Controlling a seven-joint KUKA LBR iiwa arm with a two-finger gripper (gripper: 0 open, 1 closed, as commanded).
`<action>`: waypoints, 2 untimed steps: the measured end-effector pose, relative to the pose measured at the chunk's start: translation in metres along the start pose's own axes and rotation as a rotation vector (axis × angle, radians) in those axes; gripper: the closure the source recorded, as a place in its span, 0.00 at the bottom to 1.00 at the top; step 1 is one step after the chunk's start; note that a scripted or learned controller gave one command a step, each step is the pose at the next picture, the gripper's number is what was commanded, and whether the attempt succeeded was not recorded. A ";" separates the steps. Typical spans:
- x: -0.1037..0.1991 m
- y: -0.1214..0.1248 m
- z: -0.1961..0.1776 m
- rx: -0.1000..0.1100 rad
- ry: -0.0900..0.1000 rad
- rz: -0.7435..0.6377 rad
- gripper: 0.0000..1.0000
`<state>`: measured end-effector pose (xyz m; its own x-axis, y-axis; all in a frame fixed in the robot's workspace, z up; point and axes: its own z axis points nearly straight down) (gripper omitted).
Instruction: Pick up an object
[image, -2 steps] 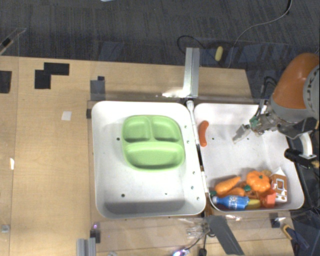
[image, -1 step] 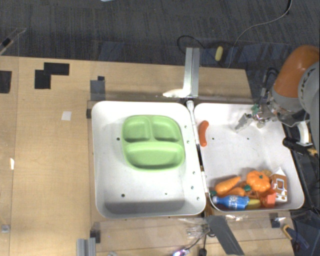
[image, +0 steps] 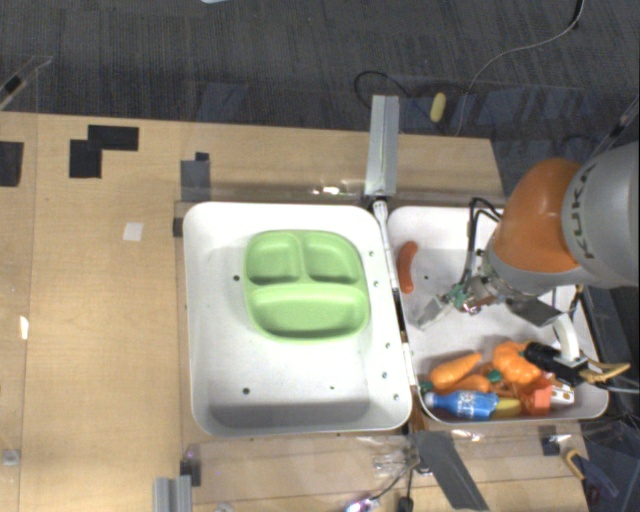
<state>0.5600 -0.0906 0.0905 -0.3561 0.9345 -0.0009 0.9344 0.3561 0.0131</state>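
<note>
From my station I see the two-finger gripper (image: 437, 309) low in the right white bin (image: 440, 225), its grey fingers spread apart with nothing between them. Just left of it, near the dividing wall, lies a small red-orange sausage-shaped toy (image: 406, 267), apart from the clutter. I judge it light, smooth plastic, probably stiff and apt to roll, so I would take it across its middle. The heap of orange toys (image: 487, 371) and a blue bottle (image: 464, 404) crowd the near edge.

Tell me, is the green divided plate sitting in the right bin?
No, the green divided plate lies in the left bin.
</note>
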 end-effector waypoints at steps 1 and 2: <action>-0.019 0.027 -0.058 0.006 -0.002 0.059 0.00; -0.024 0.056 0.002 0.000 -0.005 0.029 0.00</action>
<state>0.6214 -0.0933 0.0897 -0.3287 0.9444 -0.0058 0.9443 0.3288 0.0127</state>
